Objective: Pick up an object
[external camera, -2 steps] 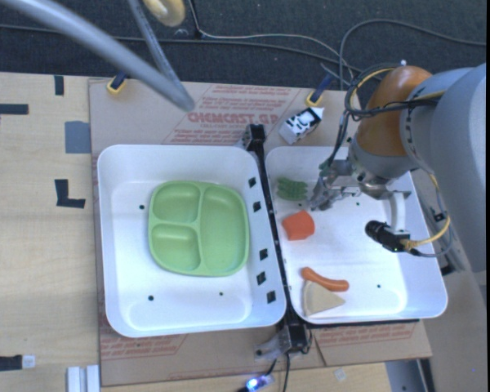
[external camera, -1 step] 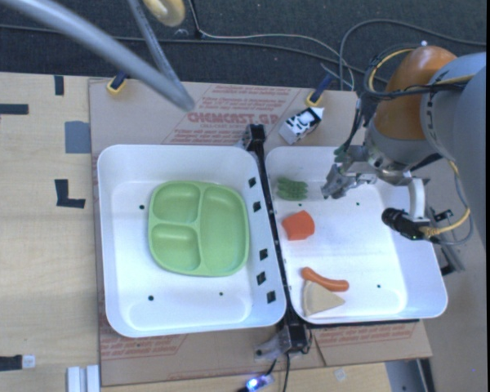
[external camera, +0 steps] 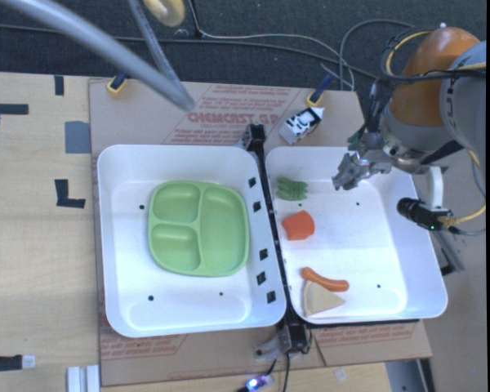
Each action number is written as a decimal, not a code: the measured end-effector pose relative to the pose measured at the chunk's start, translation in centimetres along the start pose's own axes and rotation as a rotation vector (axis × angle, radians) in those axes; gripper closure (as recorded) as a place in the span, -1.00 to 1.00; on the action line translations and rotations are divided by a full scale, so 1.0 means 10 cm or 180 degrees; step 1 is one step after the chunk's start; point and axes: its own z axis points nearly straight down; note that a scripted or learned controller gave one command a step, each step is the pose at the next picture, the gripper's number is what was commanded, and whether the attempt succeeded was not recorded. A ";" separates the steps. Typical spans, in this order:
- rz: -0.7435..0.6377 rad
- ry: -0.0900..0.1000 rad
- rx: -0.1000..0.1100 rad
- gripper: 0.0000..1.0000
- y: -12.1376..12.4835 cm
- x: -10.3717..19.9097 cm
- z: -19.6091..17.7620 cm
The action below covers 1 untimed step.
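In the right bin lie a small green leafy item, an orange-red chunk, an orange carrot-like stick and a pale wedge. My gripper hangs over the bin's upper right part, to the right of the green item and apart from it. I see nothing between its fingers.
The left bin holds a green divided plate. A black divider with clips runs between the bins. Cables and a small black-and-white object lie behind the bins. A grey pole crosses the top left.
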 end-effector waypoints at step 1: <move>-0.0002 0.0002 0.0004 1.00 -0.09 0.01 -0.49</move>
